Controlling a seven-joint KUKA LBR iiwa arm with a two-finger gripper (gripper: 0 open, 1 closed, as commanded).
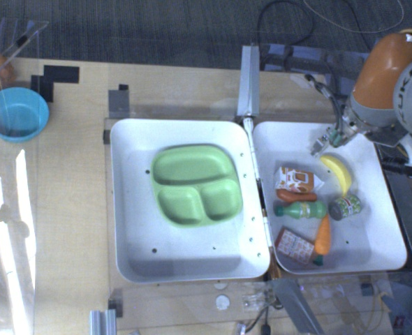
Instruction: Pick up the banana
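Dark grey carpet is showing beyond the far edge of the pale wooden desk (66, 208) you are working over. Items in sight, listed in turn:

Left bin (133, 257): white and shallow, holding a green divided tray (195, 183) with three compartments, lying flat near the middle.

Right bin (380, 250): white, touching the left bin along a shared edge and carrying the clutter. You are looking at the banana (339, 172), yellow and curved, lying flat in the bin's far half, towards the right. Just beside it on the left is sitting a small white and orange carton (295, 180). Nearer you, a green bottle (304, 210) is lying on its side, with a small green can (346, 206) just to its right, close below the banana. A carrot (322, 237) and a flat reddish packet (295, 246) are lying at the near end.

Blue bowl (16, 114): standing on the desk at far left, well apart from both bins.

Arm: the grey and orange arm is reaching in from the right, and the gripper (326, 142) is hanging just above and to the far left of the banana's upper end. At this size you cannot tell whether the jaws are open or closed; nothing is visibly between them.

Progress: the approach is looking nearly done, the banana is resting in the bin ungrasped. What is remaining for you, as I judge it: settling over the fruit, closing on it, and lifting it away from the can and carton.
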